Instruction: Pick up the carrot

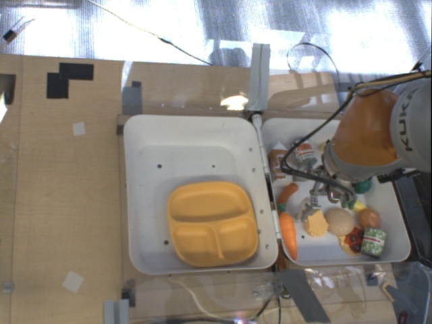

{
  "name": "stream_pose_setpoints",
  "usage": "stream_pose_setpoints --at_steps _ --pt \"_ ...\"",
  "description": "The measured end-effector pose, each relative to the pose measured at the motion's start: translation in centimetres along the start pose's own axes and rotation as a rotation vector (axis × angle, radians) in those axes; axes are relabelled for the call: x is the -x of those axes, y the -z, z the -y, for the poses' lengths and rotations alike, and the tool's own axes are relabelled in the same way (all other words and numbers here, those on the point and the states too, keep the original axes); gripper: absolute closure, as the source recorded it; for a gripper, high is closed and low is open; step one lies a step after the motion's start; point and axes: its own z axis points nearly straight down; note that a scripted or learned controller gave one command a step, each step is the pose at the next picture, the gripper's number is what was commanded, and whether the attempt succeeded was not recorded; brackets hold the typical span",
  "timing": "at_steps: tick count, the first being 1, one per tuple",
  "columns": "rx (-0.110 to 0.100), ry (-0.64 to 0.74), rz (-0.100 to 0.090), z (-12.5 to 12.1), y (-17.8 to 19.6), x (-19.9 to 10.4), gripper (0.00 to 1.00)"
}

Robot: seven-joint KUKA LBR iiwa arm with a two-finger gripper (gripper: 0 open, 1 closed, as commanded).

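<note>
Bench [61, 201] is tan wood, with black shapes at its far left and a thin cable trailing across the far side.

Two white bins side by side. Left bin [155, 147] is the bigger looking one and holds a yellow divided tray [212, 223], sitting toward its near right. Right bin [398, 245] is crowded with small food items.

Arm [368, 130] comes in from the right, its orange band wide and rounded, hanging over the far half of the right bin. Black cables loop off it toward the left.

Gripper [312, 205] points down at the bin's middle, metal fingers just above a yellow cracker-like piece [315, 224] — open or shut, cannot tell from this angle, and nothing visibly held.

Carrot [288, 235] lies in the right bin, at its near left, right along the left wall, long axis running near-far. Just left of and nearer than the gripper, not touching it.

Small stuff around it:
- red sausage-shaped piece [287, 192] just beyond the carrot
- brown can-like item [277, 162] farther along the left wall
- pale round roll [339, 221] right of the cracker
- brownish egg shape [368, 217] farther right
- green patterned block [373, 241] near right — a red bit [356, 237] beside it
</note>
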Motion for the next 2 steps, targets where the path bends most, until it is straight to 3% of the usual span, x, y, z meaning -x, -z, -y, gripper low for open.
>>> stream_pose_setpoints --at_steps 1,2 --pt "-0.001 -0.043 0.0 -0.4 0.1 -6.6 0.0" --pt "-0.001 -0.038 0.008 -0.5 1.3 -6.2 1.0"
